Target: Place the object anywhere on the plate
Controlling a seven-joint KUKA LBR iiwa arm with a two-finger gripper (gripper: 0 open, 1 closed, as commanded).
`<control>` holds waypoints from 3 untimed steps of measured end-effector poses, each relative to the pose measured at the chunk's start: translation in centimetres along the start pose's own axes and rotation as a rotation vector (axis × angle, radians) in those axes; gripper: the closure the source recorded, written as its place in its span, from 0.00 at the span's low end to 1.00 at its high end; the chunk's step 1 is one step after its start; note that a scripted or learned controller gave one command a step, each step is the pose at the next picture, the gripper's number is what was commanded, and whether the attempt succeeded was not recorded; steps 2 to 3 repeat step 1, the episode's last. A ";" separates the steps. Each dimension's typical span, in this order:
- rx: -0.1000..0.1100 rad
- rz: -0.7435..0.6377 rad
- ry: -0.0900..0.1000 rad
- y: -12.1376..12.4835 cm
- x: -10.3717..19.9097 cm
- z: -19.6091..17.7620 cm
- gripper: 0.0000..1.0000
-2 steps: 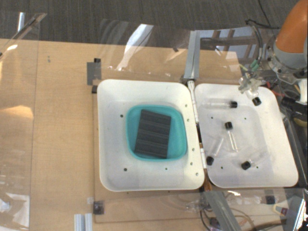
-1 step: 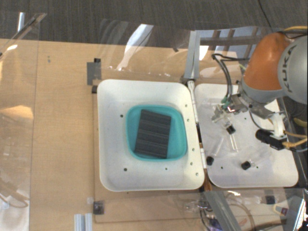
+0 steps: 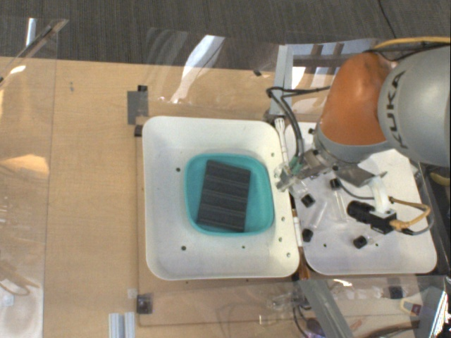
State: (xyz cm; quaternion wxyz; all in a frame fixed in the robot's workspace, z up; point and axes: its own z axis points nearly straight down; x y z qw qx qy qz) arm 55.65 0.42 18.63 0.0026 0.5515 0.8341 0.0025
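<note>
Firstly, far left of the teal plate [image 3: 262, 213]: clear sheet [image 3: 25, 167] lying flat on the bench, marked by pale glare. Up and left of the plate, just off the bin corner: small black bracket [image 3: 138, 106].

Around the plate on every side: left bin [image 3: 162, 245], white, shallow, with rounded corners.

Centred on the plate and well inside its rim: dark grey ribbed block [image 3: 224, 196], lying flat, long side running near to far, slightly askew.

Just right of the plate, over the seam between the two bins: gripper [image 3: 287, 174], apart from the block. Open or shut: not determinable at this angle. Between gripper and block: only the raised right rim of the plate.

Up and right of the plate: arm [image 3: 416, 104], grey, with orange band [image 3: 352, 104], covering the far part of the right bin [image 3: 402, 255].

Further right of the plate, on the white floor of that bin: small black pieces [image 3: 307, 235], scattered, two of them close to the wall nearest the plate.

Under both bins: pale wooden bench [image 3: 84, 210]. Beyond the plate, along the top of the view: dark carpet [image 3: 211, 5]. Up and right of the plate, behind the bins: grey metal frame [image 3: 285, 69].
</note>
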 end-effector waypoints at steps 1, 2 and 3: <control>0.000 0.001 0.000 0.0 -0.1 0.0 0.00; 0.000 0.001 0.000 0.0 -0.1 0.0 0.00; 0.000 0.001 0.000 0.0 -0.1 0.0 0.00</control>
